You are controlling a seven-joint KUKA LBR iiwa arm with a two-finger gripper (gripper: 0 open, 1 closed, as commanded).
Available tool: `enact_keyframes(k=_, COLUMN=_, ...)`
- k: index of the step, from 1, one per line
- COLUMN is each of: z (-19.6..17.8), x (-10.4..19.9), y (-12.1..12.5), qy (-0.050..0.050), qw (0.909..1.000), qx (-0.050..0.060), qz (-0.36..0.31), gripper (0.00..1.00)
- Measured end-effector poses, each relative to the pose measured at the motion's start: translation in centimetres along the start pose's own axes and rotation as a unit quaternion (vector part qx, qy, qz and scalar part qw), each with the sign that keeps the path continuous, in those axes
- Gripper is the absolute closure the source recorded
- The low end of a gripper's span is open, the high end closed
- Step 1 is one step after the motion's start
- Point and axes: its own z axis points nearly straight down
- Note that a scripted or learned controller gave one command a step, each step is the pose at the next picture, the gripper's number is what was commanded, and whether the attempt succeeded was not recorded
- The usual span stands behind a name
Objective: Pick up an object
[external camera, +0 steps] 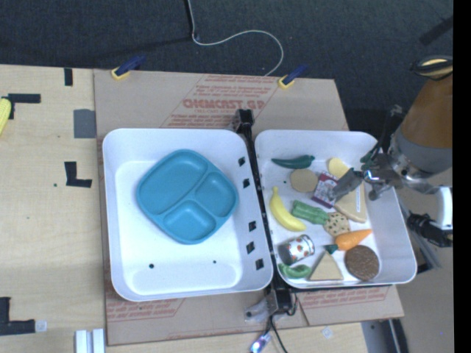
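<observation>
Tray (188, 195): blue, three compartments, lay in left bin (121, 219).
Banana (281, 212): lay by right bin's (401, 230) left wall.
Pepper (293, 161): green, near far wall.
Can (296, 249): on its side near front wall.
Carrot (352, 238): just behind brown cookie (362, 262).
Gripper (355, 184): hung low over right bin's right half, above purple packet (324, 190) and cheese wedge (355, 204).
Fingers: spread undetermined; nothing seen between them.

Red print on the cardboard sheet (221, 101) (mirrored, unreadable).
</observation>
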Motion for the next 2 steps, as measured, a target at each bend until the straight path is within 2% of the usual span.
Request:
enact_keyframes(k=1, z=-3.17, x=4.62, y=-5.83, qy=0.001, qw=1.0, qx=0.001, qz=-0.001, gripper=0.0)
enact_keyframes(k=2, z=-3.96, x=4.5, y=-5.57, qy=0.001, qw=1.0, qx=0.0, qz=-0.001, gripper=1.0)
